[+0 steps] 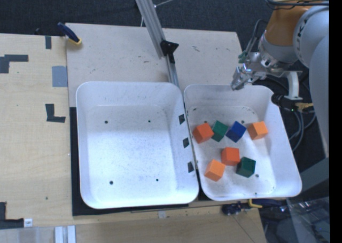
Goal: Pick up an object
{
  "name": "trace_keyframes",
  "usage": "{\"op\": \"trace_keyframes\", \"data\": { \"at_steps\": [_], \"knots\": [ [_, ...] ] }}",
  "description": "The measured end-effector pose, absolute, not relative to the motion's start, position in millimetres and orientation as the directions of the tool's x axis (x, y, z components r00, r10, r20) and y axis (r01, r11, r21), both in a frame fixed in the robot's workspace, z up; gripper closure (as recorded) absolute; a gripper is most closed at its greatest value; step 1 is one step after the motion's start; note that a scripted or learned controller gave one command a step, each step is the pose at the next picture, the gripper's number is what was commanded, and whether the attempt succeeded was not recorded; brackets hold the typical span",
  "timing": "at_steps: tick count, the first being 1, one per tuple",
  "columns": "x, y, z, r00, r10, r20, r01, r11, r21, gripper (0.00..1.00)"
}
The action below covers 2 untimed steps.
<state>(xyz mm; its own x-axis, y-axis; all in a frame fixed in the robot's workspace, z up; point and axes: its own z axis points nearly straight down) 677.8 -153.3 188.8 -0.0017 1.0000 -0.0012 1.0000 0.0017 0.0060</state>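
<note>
Seven small blocks lie in the right-hand shallow white plastic bin (278, 130). Four form a loose row across its middle: an orange cube (202, 132), a dark green cube (219, 130) touching it, a blue cube (236, 131) just beside that, and a lighter orange cube (257, 130) near the right wall. Below the row sit a red-orange cube (230, 155), a second dark green cube (246, 166) just beside it, and an orange block (215, 170) nearest the bin's front left. The left-hand white bin (85, 130) stands touching the right one along their shared rims.

The grey arm with its orange band (291, 17) reaches in from the right, and its two-finger gripper (238, 82) hangs over the far rim of the right bin, well apart from all the blocks. Nothing is visible between its tips; whether the pincer is wide or narrow I cannot tell, as the tips are too small and blurred.

A slanted grey metal rail (152, 17) crosses the bench behind the bins. A blue-and-yellow clamp (69, 33) lies at the far left corner of the brown board (203, 60).
</note>
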Motion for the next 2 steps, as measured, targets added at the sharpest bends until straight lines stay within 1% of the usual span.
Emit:
{"op": "trace_keyframes", "data": {
  "at_steps": [1,2],
  "knots": [
    [680.6,-155.2,253.0,-0.002,1.0,-0.002,1.0,0.002,0.007,1.0],
    [681.2,-154.4,274.0,-0.002,1.0,0.0,1.0,0.002,0.002,1.0]
  ]
}}
